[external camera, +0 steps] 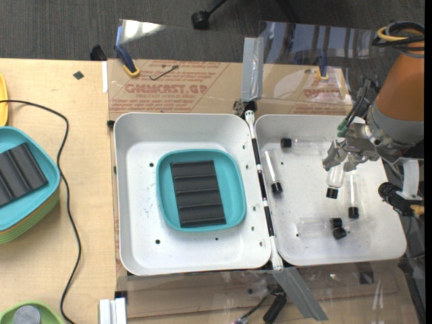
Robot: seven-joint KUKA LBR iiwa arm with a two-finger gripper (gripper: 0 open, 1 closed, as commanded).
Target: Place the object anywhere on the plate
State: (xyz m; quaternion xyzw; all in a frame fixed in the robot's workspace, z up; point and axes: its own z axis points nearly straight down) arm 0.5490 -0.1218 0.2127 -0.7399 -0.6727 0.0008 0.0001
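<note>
The tool (339, 159) is pinching a clear tube (334, 179) over the right bin (378, 248); the tube is hanging near-upright, black cap down, well apart from the teal plate (233, 181).

A robotics lab: white bins (128, 181) on a wooden bench (54, 100), office-chair base (229, 2) behind.

We note two shallow white plastic bins, left (131, 181) and right (378, 245). In the left bin sits a teal rounded-square plate (165, 191) with a dark grey ribbed centre. In the right bin lie clear plastic tubes with black caps (273, 173). The arm (403, 90) is grey with an orange band; its claw (341, 159) is metallic grey. The desk (54, 79) is pale wood; brown cardboard (175, 86) bears reddish print. A stack of teal and green plates (27, 181) sits at left.
</note>
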